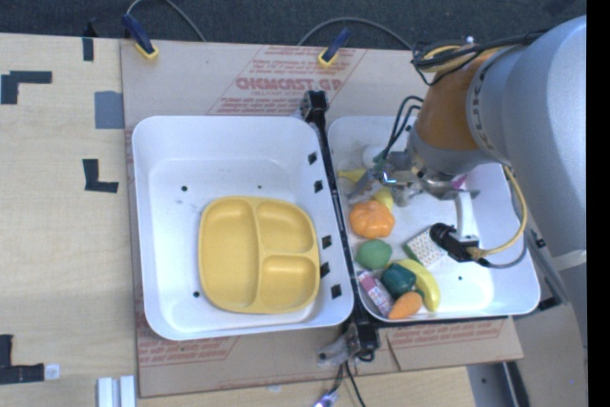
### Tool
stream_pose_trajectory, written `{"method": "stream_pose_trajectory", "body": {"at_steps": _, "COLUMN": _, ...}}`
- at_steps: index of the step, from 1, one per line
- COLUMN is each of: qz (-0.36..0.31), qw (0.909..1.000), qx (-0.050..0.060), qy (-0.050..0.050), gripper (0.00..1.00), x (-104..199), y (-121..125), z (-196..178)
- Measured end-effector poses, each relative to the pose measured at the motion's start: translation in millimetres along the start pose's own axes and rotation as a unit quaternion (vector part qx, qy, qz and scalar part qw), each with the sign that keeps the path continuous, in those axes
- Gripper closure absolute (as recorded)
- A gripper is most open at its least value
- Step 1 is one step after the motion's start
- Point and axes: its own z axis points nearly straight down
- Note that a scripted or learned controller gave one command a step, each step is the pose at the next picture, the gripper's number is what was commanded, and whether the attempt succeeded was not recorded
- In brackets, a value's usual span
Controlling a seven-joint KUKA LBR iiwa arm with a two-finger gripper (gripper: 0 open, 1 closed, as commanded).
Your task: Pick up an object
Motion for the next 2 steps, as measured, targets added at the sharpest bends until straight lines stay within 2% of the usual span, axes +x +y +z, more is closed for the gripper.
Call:
{"method": "stream_pose_trajectory", "body": {"at_steps": 1, "qz": 0.0, "qw": 1.0, "qx": 0.0, "qy": 0.0, "gripper": 1.0, "x": -1, "y": 0, "z": -10}}
{"method": "stream_pose_trajectory", "body": {"at_steps": 2, "qz": -0.001, "qw": 1.0, "qx": 0.002, "qy": 0.001, "gripper": 1.0, "x": 30, "y": -19, "z": -140}}
